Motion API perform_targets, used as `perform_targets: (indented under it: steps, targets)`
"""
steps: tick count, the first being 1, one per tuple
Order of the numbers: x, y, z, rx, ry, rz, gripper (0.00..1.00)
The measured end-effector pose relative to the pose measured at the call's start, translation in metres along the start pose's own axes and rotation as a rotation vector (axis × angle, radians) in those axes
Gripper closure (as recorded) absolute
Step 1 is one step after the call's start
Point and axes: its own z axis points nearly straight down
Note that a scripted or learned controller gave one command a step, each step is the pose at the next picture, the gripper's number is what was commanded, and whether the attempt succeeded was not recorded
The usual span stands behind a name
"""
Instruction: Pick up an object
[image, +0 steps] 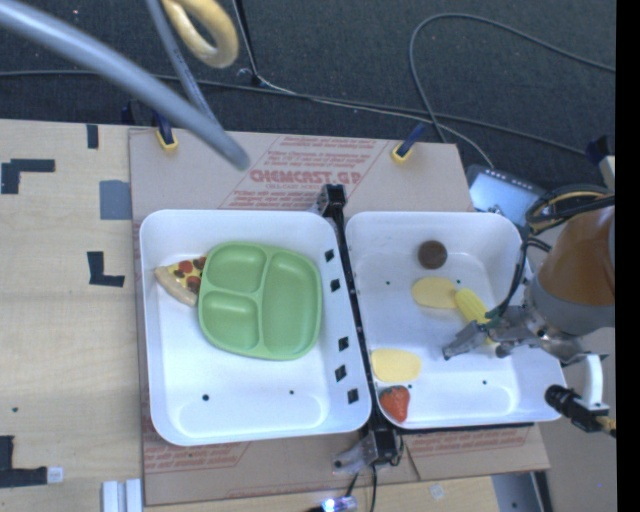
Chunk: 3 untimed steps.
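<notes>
Now the gripper (462, 345) sits low in the right bin (500, 400), fingers apart, tips just beside the corn cob (470, 302) and holding nothing.

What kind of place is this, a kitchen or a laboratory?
Most likely a robot laboratory: two white bins sit on a marked bench, toy food such as a pizza slice lies inside, and loose cables run behind.
</notes>
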Motion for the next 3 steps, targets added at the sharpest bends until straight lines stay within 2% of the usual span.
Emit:
perform_targets:
  steps: [1,2,3]
  targets:
    - [0.0,0.001,-0.012,-0.003,0.0,-0.001,1.0]
    - [0.002,0.007,-0.056,-0.008,-0.002,-0.001,1.0]
    - [0.002,0.015,-0.117,-0.009,-0.003,-0.002,1.0]
